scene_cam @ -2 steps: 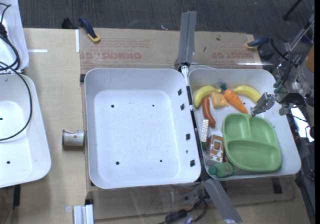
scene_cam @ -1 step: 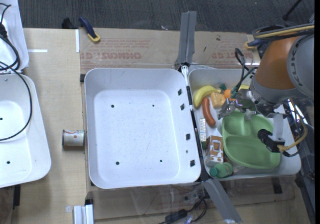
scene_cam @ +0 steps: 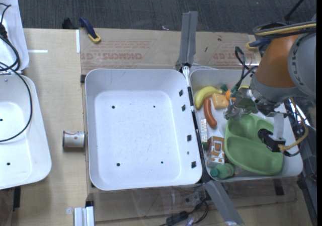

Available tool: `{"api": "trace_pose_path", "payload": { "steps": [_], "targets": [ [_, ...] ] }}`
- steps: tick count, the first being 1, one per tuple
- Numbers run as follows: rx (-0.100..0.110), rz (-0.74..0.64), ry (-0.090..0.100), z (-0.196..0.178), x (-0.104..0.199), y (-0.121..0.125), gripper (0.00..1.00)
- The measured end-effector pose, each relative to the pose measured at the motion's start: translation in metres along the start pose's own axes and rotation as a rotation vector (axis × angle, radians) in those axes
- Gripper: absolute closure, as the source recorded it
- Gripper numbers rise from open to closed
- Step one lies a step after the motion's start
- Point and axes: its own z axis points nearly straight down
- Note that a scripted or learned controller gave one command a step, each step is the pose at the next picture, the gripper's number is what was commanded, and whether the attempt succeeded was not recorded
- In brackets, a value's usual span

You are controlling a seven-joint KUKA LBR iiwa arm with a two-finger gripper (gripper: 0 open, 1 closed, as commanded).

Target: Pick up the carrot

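Green bowl (scene_cam: 251, 144) crowds the carrot (scene_cam: 210, 113) at right.
End effector (scene_cam: 235, 106) state unclear; it may hit the banana (scene_cam: 205, 94) instead.

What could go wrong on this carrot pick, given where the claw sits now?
1. Crowding: the carrot lies against the banana and a yellow block, so the claw may take a neighbour instead.
2. The carrot lies near the right bin's left wall, so a finger could strike it.
3. The green bowl sits beside the claw and may get nudged.
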Motion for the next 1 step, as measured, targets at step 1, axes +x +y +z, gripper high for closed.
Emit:
{"api": "trace_pose_path", "payload": {
  "steps": [1],
  "targets": [
    [-0.004, 0.059, -0.014, -0.1088, 0.0528, 0.0630, 1.00]
  ]
}}
